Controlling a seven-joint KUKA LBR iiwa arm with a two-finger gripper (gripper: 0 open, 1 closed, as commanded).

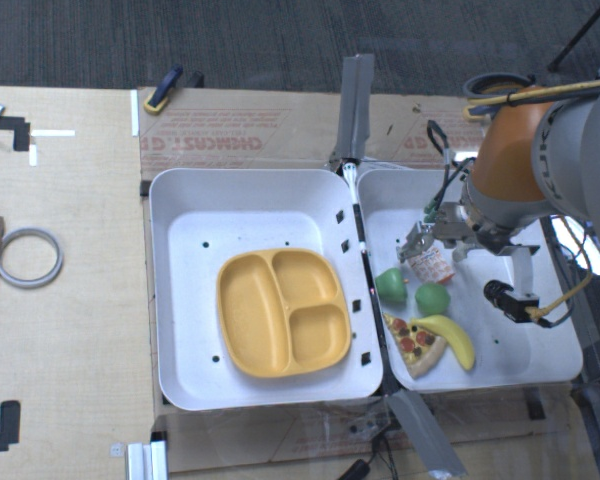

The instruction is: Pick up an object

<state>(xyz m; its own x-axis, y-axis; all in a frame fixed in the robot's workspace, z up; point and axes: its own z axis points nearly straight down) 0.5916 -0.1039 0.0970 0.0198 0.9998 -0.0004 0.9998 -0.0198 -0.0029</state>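
My gripper (423,245) hangs over the upper left part of the right bin (540,363), below the orange wrist band. It is shut on a small white packet with red print (433,265), which sits tilted between the fingertips. Just below the packet lie two green balls, one at the bin's left wall (390,285) and one to its right (432,297). A yellow banana (453,337) and a pizza slice toy (413,343) lie at the bin's front.
The left bin (180,268) holds a yellow three-part plate (285,311). A black cable end (508,301) hangs over the right bin. A tape roll (27,257) lies on the bench at far left.
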